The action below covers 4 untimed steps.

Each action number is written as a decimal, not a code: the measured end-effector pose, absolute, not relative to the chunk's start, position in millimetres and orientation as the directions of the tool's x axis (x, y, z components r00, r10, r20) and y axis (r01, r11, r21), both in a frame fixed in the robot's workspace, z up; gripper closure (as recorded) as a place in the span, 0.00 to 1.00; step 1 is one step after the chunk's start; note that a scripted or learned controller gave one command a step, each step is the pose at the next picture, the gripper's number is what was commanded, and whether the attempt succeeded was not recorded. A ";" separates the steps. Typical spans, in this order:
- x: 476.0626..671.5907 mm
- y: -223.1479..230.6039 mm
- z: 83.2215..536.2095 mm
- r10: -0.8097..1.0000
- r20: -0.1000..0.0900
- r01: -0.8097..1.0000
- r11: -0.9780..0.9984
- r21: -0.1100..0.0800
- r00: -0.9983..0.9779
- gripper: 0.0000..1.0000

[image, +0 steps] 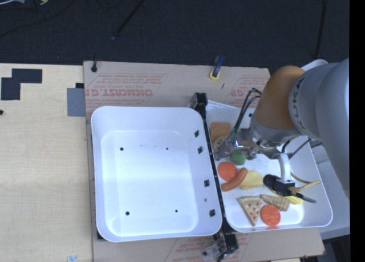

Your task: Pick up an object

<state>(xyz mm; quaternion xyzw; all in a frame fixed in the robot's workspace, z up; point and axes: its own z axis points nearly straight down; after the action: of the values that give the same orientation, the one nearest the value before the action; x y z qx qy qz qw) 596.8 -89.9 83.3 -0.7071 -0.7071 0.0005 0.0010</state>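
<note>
Inside the shallow white plastic bin on the view's right (316, 212) I log the following, each placed against one landmark, the round orange-red ball (227, 171) near that bin's left wall. Item one: the grey arm's gripper (236, 148), low over the bin just behind the ball and slightly to the view's right; I cannot tell whether it is spread or pressed together, and I see nothing held in it. Item two: a small round green piece (238, 156), directly under the gripper, just behind and right of the ball. Item three: a red sausage-shaped piece (234, 180), touching the ball's front edge. Item four: a pale yellow lump (251, 180), just right of the ball, beside the sausage. Item five: a tan triangular wedge (249, 209), in front of the ball. Item six: a flat red disc (270, 215), in front and further right. Item seven: a tan bread-like slab (219, 131), behind the ball along the same wall.
</note>
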 end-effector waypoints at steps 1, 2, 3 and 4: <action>635.1 -92.1 87.7 1.000 0.000 1.000 0.000 0.001 0.000 0.00; 644.1 -137.8 88.0 1.000 -0.001 1.000 -0.002 0.000 0.002 0.00; 643.7 -137.0 97.9 1.000 0.001 1.000 -0.001 -0.002 0.001 1.00; 644.5 -80.9 150.8 1.000 0.002 1.000 0.003 0.001 -0.003 1.00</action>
<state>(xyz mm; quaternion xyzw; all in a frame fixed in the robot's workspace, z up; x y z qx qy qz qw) 644.5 -80.9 150.8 -0.7060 -0.7082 -0.0013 0.0002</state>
